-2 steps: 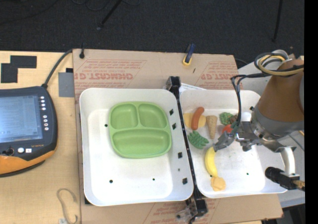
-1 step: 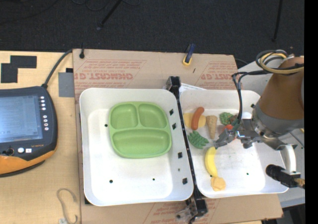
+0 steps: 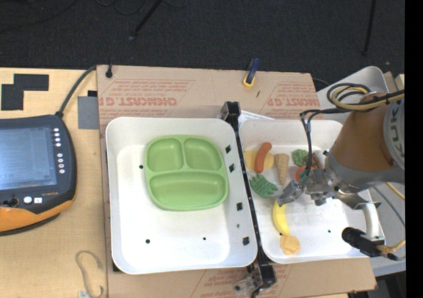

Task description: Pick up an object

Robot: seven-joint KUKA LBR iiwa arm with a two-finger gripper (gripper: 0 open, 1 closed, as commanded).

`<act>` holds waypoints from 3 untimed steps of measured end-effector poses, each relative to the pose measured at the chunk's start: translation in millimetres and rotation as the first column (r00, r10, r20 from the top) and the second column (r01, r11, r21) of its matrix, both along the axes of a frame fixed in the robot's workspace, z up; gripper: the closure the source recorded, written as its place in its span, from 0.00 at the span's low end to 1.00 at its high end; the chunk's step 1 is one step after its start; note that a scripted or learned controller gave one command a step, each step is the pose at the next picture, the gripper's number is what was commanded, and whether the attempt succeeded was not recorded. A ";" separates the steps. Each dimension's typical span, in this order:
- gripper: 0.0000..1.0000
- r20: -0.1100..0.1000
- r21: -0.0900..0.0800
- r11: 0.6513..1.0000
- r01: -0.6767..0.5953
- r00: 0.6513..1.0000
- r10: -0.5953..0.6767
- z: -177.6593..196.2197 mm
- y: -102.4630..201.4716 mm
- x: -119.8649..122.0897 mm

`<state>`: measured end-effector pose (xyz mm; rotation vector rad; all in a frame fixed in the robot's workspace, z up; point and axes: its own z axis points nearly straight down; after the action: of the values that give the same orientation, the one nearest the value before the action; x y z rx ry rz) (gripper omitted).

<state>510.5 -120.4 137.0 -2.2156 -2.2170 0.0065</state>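
Rightward, toy food (image 3: pixel 280 216) in bin (image 3: pixel 330 250); fingers (image 3: pixel 289 195) (grip indiscernible); left, green plate (image 3: pixel 186 172).

Light even, soft, from overhead; no hard glare. My view dims toward top: dark floor above cardboard sheet (image 3: pixel 198 95) nearly black, cables there barely readable. White bins brightest; left bin (image 3: pixel 129 237) near washed out, its rim detail faint. Green plate (image 3: pixel 187 173) inside left bin casts thin soft shadow at its lower edge. My arm (image 3: pixel 367 145) lays blurred shade on right bin (image 3: pixel 317 237) beneath it. Overall picture slightly soft, low resolution; small items right of green plate smeared, edges fuzzy.
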 end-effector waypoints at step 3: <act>1.00 0.009 -0.002 1.000 0.000 1.000 0.000 11.7 9.0 2.9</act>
<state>513.4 -111.4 148.8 -2.2205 -2.2223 -0.0015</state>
